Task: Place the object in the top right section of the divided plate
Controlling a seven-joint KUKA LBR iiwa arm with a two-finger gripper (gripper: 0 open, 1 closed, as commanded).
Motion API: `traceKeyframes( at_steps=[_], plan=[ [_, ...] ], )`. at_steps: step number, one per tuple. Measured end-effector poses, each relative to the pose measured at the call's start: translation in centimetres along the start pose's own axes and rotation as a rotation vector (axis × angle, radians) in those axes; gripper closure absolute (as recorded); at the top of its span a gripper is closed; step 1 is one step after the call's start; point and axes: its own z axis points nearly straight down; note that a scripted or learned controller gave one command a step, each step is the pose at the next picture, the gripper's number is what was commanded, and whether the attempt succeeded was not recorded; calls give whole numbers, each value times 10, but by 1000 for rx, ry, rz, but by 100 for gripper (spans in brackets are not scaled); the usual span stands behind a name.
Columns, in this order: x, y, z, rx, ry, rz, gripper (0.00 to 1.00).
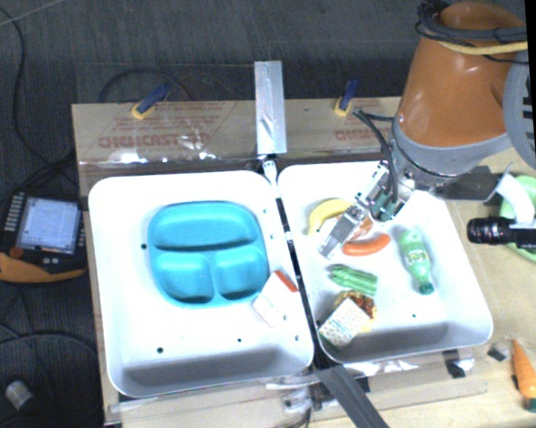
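A blue divided plate [206, 252] lies in the left bin [131, 348], with one long section at the top and two smaller ones below. My gripper [343, 229] hangs low over the right bin [461, 313], between a yellow banana [323, 212] and an orange-red sausage-shaped piece [366, 244]. It is right next to both; whether it touches either I cannot tell. Nothing lies on the plate.
The right bin also holds a green bottle [417, 259], a green pod-like vegetable [353, 277] and a small printed packet [347, 317]. A white and orange card [275, 299] lies in the left bin beside the central divider [290, 253]. The arm's orange band [455, 69] looms over the right bin's far corner.
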Motion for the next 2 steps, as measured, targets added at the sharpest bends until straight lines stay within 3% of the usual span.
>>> traceKeyframes(
  at_steps=[2],
  plan=[
    [0, 0, 0, 0, 0, -1, 0]
  ],
)
